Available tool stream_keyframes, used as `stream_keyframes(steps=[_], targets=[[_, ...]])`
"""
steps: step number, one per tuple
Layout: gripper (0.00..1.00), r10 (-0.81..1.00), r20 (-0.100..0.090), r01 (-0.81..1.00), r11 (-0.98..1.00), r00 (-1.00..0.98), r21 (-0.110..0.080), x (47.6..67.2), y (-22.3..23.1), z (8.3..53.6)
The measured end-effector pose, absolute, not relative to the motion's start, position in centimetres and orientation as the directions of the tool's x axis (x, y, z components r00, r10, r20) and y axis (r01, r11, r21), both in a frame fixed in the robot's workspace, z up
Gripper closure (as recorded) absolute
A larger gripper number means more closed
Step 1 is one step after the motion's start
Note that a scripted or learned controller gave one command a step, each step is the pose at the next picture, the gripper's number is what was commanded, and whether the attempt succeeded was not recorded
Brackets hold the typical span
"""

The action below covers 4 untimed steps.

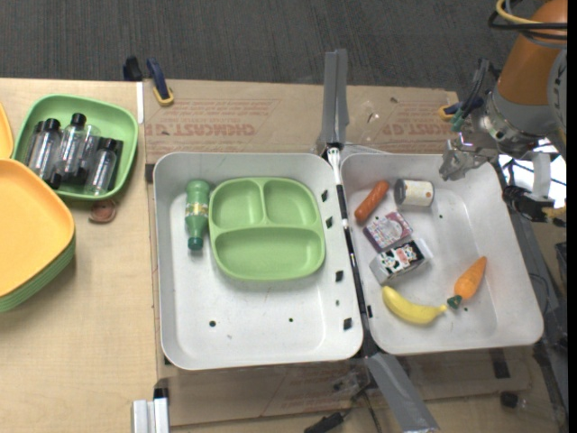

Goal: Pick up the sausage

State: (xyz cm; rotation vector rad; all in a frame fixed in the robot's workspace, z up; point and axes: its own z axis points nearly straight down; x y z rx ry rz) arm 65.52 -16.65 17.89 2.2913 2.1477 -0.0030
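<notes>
The sausage (370,201) is a reddish-orange stick lying at a slant near the back left of the right bin (518,269). My gripper (453,166) hangs over the bin's back right corner, well to the right of the sausage and beyond a small white cylinder (416,192). Nothing shows between its fingers.
The right bin also holds a purple packet (389,231), a black-and-white carton (400,260), a banana (412,307) and a carrot (470,280). In the left bin lie a green divided plate (267,227) and a green bottle (196,213). A green tray of bottles (76,147) and orange plates (32,237) sit at far left.
</notes>
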Motion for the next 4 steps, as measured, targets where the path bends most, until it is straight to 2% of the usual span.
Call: stream_keyframes(steps=[1, 2, 3, 4], targets=[[1.0, 0.847, -0.003, 0.847, -0.532, 0.532, -0.002, 65.3, -17.8, 17.6], [1.0, 0.686, -0.004, 0.686, -0.728, 0.728, -0.004, 63.7, -18.2, 16.7], [1.0, 0.802, -0.002, 0.802, -0.597, 0.597, -0.003, 63.6, -21.0, 13.9], [1.0, 0.725, -0.002, 0.725, -0.689, 0.689, 0.0, 65.5, -21.0, 15.4]])
